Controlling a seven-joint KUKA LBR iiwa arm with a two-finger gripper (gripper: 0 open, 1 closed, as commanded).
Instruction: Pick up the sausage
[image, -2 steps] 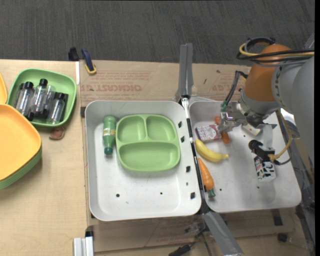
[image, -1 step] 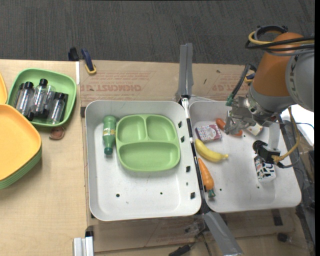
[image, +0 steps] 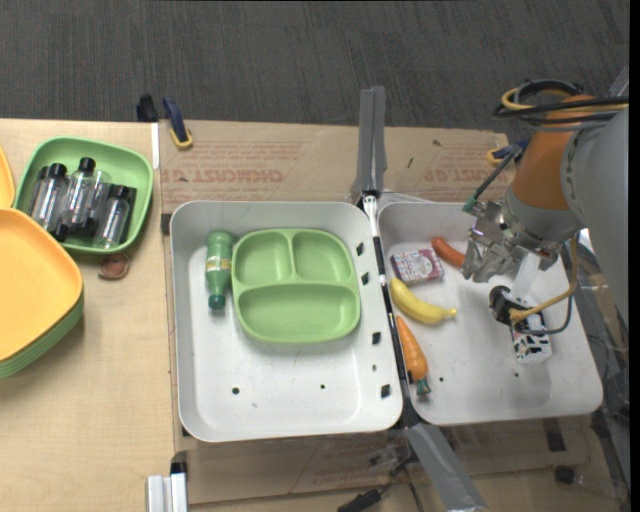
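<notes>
Over the right white bin (image: 560, 395) I see my gripper (image: 487, 258) hanging just right of the sausage (image: 449, 252), which lies aslant, upper-left to lower-right, beside the pink packet (image: 417, 265); its opening I cannot tell.

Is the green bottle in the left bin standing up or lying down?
Lying down. The green bottle rests on its side on the left bin floor, lengthwise along the left edge of the green divided plate.

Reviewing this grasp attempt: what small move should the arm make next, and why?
Probably shift the gripper slightly toward the camera view's left and lower it. The sausage lies in the right bin just left of the gripper, beside the pink packet, with nothing visibly held.
</notes>
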